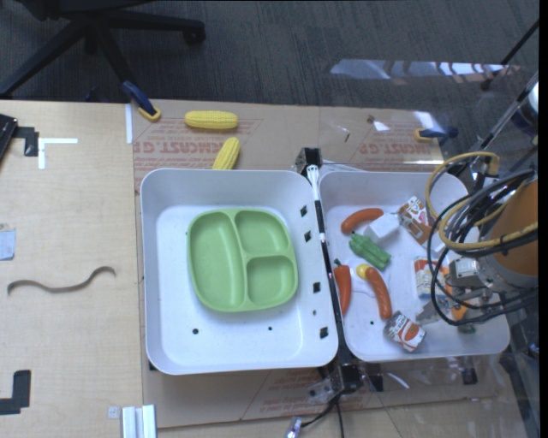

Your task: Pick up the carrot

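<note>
Dark carpet (282, 43) along top, chair base (103, 26) at top-left corner. Below that, wood bench (68, 214) w/ cardboard sheet (282, 141) under both bins. On the cardboard behind left bin: two corn cobs, one (211, 121) lying flat, other (226, 154) angled just beside the bin's back rim. Blue-yellow clamp (141, 101) near the sheet's back-left corner, second clamp (432, 133) behind right bin. Thin wavy cord (60, 284) on bare wood, far left.

Left bin (163, 282) – holds green divided plate (244, 259), three compartments, lying flat about centre.

Right bin (479, 342) – cluttered. Carrot (342, 287) lies lengthwise close against the bin's left wall, roughly mid-depth, well apart from gripper. Just to its right, reddish-orange sausage-like piece (379, 295) w/ small yellow bit (366, 272) at its upper end. Another reddish piece (362, 219) toward the back, touching white block (383, 227). Green toy veg (370, 251) btwn those two, near bin centre. Printed packets: one (413, 218) at back, one (404, 332) near front edge, one (425, 278) partly under the cables.

Arm (518, 231) comes in from right, orange band visible, black and yellow cables (462, 205) looped over wrist. Gripper (452, 292) low over right side of right bin, mostly buried behind cabling – open or clenched, can't tell. Nothing visibly grasped.
</note>
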Robot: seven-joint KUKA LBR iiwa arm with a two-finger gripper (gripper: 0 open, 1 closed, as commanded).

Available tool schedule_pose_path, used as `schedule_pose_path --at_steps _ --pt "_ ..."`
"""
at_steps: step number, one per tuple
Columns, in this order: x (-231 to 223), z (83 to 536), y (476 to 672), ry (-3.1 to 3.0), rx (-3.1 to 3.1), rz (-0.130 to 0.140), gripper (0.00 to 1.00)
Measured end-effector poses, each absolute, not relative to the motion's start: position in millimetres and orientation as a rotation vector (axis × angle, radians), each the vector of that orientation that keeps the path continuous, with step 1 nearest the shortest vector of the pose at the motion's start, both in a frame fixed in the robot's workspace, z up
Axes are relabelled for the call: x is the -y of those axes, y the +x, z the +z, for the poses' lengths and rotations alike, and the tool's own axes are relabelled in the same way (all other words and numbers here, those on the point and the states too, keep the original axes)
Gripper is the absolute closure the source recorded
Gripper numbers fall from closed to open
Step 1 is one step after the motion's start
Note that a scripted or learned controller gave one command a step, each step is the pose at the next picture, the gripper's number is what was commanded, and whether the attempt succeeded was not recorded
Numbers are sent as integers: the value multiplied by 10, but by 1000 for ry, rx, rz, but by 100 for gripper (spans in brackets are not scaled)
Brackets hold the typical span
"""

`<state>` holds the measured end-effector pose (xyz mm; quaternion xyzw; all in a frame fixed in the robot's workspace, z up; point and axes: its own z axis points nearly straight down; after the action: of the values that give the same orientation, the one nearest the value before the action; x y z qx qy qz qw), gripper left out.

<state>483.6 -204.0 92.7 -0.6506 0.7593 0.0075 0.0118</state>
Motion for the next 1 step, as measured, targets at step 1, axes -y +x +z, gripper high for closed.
schedule_pose_path --at_steps 1 --pt "1999 906 4809 -2407 -1977 36 0"
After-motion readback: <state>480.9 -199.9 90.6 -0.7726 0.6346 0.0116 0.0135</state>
